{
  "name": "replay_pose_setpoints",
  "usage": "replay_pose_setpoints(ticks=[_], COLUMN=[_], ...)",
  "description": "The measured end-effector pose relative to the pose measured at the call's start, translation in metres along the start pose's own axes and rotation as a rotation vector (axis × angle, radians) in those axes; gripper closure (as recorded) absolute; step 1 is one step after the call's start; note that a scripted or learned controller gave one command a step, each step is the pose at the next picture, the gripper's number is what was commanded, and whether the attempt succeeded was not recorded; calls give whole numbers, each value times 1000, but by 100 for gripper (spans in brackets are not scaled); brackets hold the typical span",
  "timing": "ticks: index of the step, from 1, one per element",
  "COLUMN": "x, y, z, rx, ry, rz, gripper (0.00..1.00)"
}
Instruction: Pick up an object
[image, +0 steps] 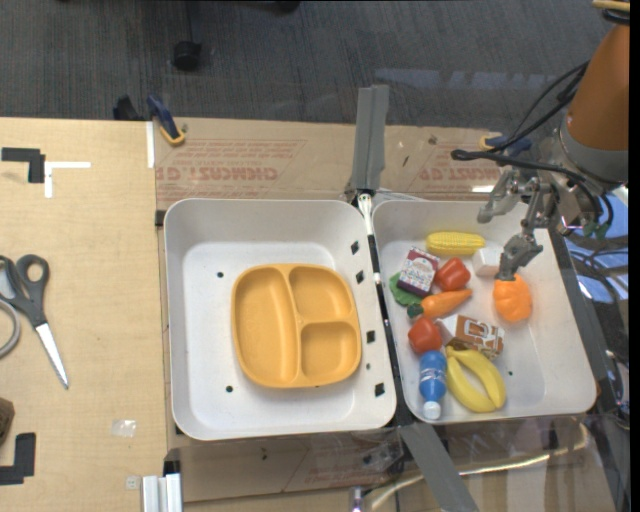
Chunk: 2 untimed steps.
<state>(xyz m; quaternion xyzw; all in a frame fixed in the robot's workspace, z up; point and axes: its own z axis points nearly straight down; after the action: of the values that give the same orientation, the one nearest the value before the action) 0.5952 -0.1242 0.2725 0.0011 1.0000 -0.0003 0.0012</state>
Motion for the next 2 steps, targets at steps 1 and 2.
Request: replay_pose_setpoints(ticks=[1, 2], x=[15, 32], y=[-40, 17], z=[158, 170], rx=[1, 1], ry=[-6, -18], rz=[109, 194], gripper=[0, 0])
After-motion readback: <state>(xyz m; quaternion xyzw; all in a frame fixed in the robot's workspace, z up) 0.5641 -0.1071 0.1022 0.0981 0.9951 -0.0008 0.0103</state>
